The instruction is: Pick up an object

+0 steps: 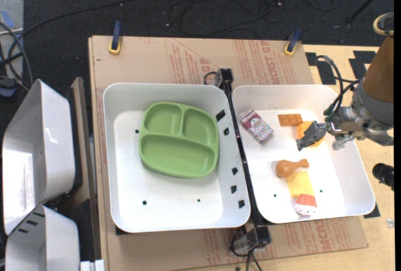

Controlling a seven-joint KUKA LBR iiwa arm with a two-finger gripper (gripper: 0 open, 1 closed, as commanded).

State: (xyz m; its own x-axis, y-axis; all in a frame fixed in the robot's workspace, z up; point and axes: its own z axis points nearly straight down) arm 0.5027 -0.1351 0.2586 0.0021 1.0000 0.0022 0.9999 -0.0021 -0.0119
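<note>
From above, the left shallow white bin holds a light green plastic divided plate, lying flat near its middle. The right shallow white bin holds several small things — a maroon and white packet near its upper left, a flat orange rectangular block beside it, an orange-brown toy drumstick near the middle, and a yellow, white and red soft toy just below the drumstick. The grey arm with its orange band reaches in from the right. Its dark two-finger gripper sits low at an orange and yellow object just right of the flat block — whether the claw is clenched or released, I cannot tell.
</note>
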